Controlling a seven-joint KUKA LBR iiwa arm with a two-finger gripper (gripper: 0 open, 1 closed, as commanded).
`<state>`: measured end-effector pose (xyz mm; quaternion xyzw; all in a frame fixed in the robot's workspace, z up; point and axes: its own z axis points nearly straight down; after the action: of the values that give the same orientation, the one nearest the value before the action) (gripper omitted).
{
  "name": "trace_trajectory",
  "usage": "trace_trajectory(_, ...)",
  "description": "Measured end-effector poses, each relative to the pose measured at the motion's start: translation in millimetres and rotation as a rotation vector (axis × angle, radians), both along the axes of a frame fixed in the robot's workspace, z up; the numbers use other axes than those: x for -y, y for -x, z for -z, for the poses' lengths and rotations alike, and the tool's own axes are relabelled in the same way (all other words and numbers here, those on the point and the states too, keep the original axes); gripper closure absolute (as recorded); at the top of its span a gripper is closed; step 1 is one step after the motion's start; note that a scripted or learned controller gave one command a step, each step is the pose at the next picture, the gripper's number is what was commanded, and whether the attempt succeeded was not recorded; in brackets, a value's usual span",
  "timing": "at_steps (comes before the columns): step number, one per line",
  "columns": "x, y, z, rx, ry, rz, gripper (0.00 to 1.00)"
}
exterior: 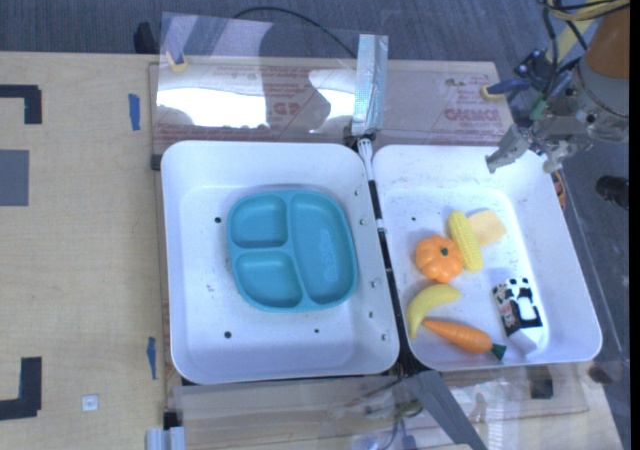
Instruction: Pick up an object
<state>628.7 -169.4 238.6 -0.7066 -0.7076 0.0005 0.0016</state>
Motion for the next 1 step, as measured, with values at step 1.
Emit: trace_trajectory(1, -6.9, 22.9, 148.7, 0.014, 0.006, -0.034, 0.0)
